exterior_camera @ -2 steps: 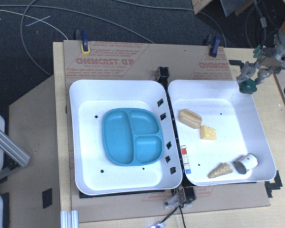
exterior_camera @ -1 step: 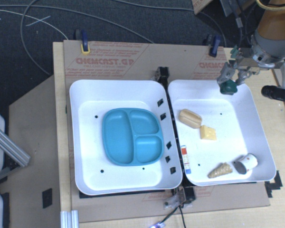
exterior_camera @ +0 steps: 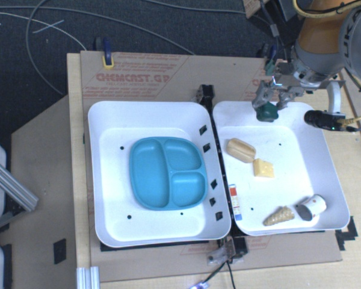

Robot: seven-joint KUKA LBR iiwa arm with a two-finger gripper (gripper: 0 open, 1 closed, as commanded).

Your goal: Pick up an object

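Note:
My gripper (exterior_camera: 268,105) hangs over the far edge of the right bin (exterior_camera: 325,161), below the orange-banded wrist. A small dark teal object (exterior_camera: 266,112) sits between its fingers, and the gripper is shut on it. On the floor of the right bin lie a tan roll-shaped piece (exterior_camera: 240,150), a pale yellow wedge (exterior_camera: 264,168), a beige cone (exterior_camera: 278,216) and a white and grey cylinder (exterior_camera: 311,208).
The left bin (exterior_camera: 108,161) holds a blue divided plate (exterior_camera: 168,172). A black clip rail (exterior_camera: 212,155) runs between the two bins, with a small red and white tube (exterior_camera: 234,199) beside it. A black part (exterior_camera: 322,120) sticks out to the right of the gripper.

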